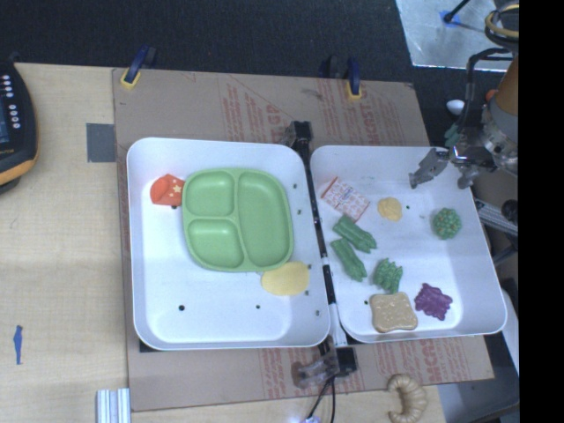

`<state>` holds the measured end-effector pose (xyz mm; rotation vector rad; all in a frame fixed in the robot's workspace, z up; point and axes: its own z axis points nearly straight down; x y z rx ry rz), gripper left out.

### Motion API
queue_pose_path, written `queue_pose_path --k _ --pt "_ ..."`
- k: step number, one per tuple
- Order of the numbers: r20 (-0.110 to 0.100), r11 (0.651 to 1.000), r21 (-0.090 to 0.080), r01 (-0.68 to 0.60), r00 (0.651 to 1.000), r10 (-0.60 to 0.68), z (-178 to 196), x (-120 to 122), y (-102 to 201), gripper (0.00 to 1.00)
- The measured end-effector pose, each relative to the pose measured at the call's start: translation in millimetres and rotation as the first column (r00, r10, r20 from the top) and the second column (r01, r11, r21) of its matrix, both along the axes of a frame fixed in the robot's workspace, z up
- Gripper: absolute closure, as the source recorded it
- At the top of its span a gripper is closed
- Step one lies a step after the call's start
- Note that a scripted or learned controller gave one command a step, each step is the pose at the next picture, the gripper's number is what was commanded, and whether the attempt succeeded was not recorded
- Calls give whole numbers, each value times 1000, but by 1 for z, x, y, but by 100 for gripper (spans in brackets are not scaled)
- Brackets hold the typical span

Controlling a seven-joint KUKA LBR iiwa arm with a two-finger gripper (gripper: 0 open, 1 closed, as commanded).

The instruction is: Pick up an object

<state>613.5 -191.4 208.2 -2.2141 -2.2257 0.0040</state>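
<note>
Gripper [447,171] fingers apparently spread, holding nothing, above the right bin [493,276] near a bumpy green ball [446,223].

Lay in the left bin [145,263]: divided plate [238,218], tomato [166,189] at its left, lemon [285,279] near its front right corner. Lay in the right bin [489,280]: packet [345,198], pea pods [352,245], toast [392,312], grapes [433,300].

The arm [500,104] ran off the right edge, only its wrist end showing. The red toy [166,189] sat partly tucked behind the green tray [238,218]. Print on the small packet [345,198] was too small to read.
</note>
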Motion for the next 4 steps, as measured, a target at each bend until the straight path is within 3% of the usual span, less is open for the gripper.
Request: queue_pose_path --k 1,2,3,4 --pt "2 1000 -1 2 1000 -2 5 -5 -20 0" --pt "-6 1000 1 3 1000 -3 4 -62 -5 0" --pt "-5 1000 3 -4 1000 4 -2 -90 47 0" --pt "-9 1000 4 1 1000 -1 -59 -139 58 0"
